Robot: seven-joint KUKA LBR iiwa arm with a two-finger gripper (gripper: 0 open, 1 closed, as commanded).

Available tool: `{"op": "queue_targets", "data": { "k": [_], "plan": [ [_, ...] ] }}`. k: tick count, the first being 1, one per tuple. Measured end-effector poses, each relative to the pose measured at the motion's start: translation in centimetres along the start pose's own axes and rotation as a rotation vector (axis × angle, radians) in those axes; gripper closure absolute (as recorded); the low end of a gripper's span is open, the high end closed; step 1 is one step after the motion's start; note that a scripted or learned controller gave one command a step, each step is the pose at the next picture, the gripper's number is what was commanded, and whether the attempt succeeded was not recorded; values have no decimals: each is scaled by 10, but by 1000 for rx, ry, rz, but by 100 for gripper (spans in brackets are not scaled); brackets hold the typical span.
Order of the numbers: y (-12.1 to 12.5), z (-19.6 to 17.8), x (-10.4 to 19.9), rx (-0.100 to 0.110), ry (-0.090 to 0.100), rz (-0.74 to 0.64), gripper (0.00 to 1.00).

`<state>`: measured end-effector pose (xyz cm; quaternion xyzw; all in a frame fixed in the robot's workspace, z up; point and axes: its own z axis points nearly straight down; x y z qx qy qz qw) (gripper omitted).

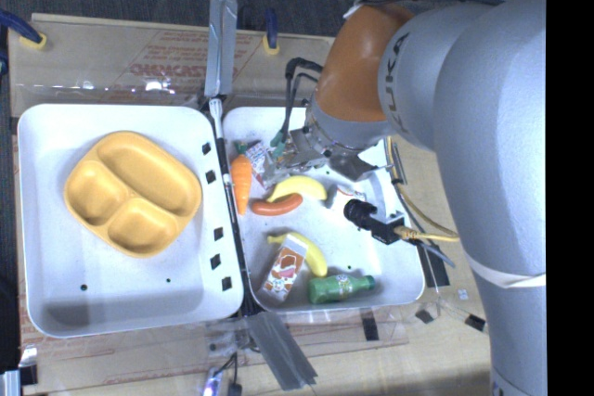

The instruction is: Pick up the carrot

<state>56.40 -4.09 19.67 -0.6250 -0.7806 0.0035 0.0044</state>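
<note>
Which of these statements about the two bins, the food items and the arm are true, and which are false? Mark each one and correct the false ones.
1. The carrot lies in the right bin, near its left wall. True.
2. The yellow divided tray sits in the right bin. False: it sits in the left bin.
3. The claw hangs above the upper part of the right bin. True.
4. The green bottle stands upright. False: it lies on its side.
5. The sausage lies just below a banana. True.
</note>
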Motion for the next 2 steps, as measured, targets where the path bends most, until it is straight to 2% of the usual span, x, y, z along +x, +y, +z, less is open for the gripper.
{"op": "queue_targets", "data": {
  "k": [1, 2],
  "plan": [
    [33, 3, 55, -8, -3, -86, 100],
    [-24, 8, 126, -3, -2, -341, 100]
  ]
}}
